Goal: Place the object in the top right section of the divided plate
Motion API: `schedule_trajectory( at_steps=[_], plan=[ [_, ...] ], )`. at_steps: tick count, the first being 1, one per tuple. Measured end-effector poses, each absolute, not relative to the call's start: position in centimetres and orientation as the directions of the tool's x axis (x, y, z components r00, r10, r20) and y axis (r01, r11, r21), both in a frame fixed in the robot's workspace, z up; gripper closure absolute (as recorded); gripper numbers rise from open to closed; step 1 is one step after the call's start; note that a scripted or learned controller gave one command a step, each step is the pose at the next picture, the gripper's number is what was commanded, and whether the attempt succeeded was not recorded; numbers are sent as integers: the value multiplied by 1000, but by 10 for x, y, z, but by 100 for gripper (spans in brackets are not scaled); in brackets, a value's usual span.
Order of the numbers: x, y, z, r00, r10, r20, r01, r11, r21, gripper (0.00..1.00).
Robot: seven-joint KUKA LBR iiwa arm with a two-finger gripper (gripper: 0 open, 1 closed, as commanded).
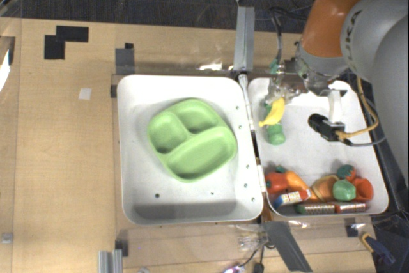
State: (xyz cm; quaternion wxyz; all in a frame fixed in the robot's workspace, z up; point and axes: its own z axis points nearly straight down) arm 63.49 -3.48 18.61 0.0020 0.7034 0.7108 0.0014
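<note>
Claw, upper middle of the right bin, with a yellow banana at its tip; whether the fingers pinch the banana cannot be told at this angle. Just below the banana, touching or nearly so, a green object on the bin floor. Grey arm with orange band entering from the upper right of the frame. Lower edge of the right bin: a row of toys in orange, green and red. Left bin, centre of the frame: green plate with two small sections above one large section, lying rotated. Both bins on the tan worktop.
</note>
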Motion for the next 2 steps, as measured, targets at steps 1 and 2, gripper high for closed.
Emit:
schedule_trajectory(
  at_steps=[1, 2],
  plan=[
    [561, -16, 213, -248, 969, 0, 969, 248, 4, 100],
    [638, 29, 220, -285, 958, -1, 958, 285, 5, 100]
  ],
)
